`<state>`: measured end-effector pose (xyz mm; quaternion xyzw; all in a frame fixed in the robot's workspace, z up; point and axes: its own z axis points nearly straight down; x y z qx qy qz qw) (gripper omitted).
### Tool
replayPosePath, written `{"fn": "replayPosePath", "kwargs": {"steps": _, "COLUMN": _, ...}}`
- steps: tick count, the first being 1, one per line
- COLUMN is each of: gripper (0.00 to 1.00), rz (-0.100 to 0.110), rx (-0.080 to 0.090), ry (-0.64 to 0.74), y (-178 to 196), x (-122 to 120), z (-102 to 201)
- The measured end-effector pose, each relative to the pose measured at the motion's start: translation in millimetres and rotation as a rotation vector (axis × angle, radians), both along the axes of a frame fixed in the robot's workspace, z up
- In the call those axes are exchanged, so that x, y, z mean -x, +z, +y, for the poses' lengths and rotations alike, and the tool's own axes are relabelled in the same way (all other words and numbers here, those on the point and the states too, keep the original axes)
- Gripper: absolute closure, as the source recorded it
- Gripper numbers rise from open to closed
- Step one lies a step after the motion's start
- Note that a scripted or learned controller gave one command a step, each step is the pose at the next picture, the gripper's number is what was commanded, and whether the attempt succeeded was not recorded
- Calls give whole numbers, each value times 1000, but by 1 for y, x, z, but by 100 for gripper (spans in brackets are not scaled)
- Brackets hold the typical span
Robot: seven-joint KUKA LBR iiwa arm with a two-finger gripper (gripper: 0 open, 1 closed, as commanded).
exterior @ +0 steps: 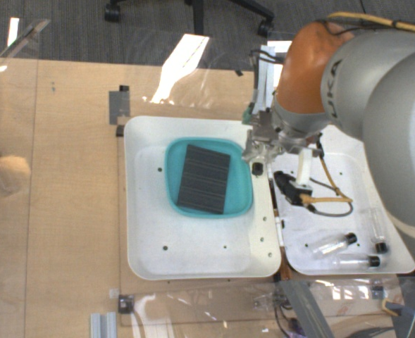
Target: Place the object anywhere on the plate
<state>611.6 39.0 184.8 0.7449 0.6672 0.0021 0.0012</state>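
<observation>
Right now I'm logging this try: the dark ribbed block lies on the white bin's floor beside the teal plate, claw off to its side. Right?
Not quite: the camera view shows the dark ribbed block lying on the teal plate itself, not on the floor of the white bin beside it. The claw is off to its side, as you say.

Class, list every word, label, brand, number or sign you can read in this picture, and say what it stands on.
No text can be read anywhere.
On the dark ribbed slab on the teal plate: plain ridges, no letters.
On the clear tubes in the right bin: too small to tell any marking.
On the grey arm: no legible label.
</observation>
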Motion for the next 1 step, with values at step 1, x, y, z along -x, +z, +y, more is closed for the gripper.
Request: {"fn": "replayPosePath", "kwargs": {"steps": 1, "gripper": 0, "rz": 0, "rx": 0, "ry": -1, "y": 0, "x": 0, "z": -1}}
